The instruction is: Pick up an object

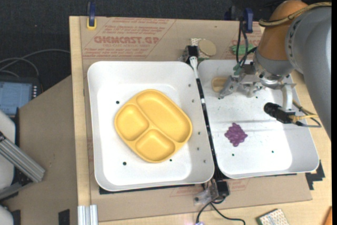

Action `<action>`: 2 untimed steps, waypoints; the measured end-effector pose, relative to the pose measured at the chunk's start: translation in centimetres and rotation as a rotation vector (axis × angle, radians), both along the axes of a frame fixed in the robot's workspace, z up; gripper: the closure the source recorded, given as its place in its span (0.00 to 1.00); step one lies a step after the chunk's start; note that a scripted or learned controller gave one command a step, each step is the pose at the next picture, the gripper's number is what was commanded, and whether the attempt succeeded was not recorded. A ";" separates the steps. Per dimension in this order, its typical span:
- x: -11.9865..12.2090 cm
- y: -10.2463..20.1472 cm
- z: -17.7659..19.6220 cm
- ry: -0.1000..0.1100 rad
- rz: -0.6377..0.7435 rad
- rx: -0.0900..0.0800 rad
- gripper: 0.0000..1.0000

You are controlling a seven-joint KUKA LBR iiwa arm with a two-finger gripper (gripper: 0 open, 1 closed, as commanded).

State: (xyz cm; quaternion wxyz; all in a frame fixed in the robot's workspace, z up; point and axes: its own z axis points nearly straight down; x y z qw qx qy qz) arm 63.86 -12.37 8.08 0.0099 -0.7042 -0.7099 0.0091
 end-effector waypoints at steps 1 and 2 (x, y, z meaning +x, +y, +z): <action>-6.6 0.7 0.3 -0.020 -0.010 0.001 0.00; -14.5 0.2 0.3 -0.019 -0.013 0.001 0.00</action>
